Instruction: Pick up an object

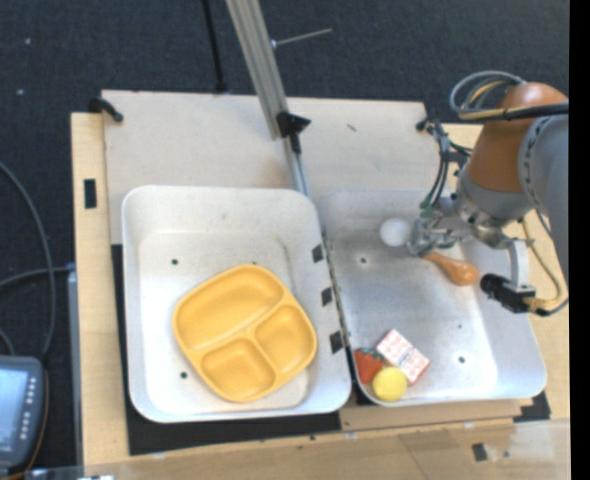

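Gripper (430, 238) is seen low over the right bin (445, 338), in that bin's far half, approx. mid-width. Whether it is open or closed cannot be told; nothing is seen held. Two candidate objs. are noted beside it: a white ball (393, 232) toward the bin's far-left part, just beside the gripper, and an orange tapered piece (453, 267) slightly nearer the bin's centre-right, lying flat. The ball is judged light, smooth and liable to roll; it should be taken across its middle, centred. The orange piece is judged light, prob. rigid plastic; grip is advised across the thicker end, not the narrow tip. A yellow ball (390, 383), a red item (367, 365) and a pink-white box (403, 353) are clustered at the bin's near-left corner, touching.
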Controlling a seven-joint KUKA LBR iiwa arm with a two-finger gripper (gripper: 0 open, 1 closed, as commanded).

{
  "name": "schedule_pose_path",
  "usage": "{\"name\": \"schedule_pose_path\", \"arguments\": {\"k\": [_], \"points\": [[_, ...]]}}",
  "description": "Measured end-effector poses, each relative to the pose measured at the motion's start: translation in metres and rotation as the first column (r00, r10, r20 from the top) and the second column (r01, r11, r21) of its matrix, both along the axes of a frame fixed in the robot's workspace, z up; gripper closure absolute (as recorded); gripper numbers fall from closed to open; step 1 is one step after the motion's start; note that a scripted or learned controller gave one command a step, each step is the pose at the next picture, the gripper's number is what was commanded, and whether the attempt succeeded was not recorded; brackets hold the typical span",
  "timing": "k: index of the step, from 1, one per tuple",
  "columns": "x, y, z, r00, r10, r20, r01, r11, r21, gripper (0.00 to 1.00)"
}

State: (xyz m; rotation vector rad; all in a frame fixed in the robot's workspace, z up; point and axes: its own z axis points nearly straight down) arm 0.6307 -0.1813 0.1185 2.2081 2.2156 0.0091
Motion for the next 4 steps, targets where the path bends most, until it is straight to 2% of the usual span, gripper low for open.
{"name": "schedule_pose_path", "arguments": {"k": [2, 3, 4], "points": [[0.004, -0.003, 0.121, 1.000, 0.001, -0.006, -0.001, 1.000, 0.003, 1.00], [0.004, -0.004, 0.149, 1.000, 0.003, -0.009, -0.003, 1.000, 0.004, 1.00], [0.014, 0.048, 0.156, 1.000, 0.004, -0.011, -0.003, 1.000, 0.006, 1.00]]}}
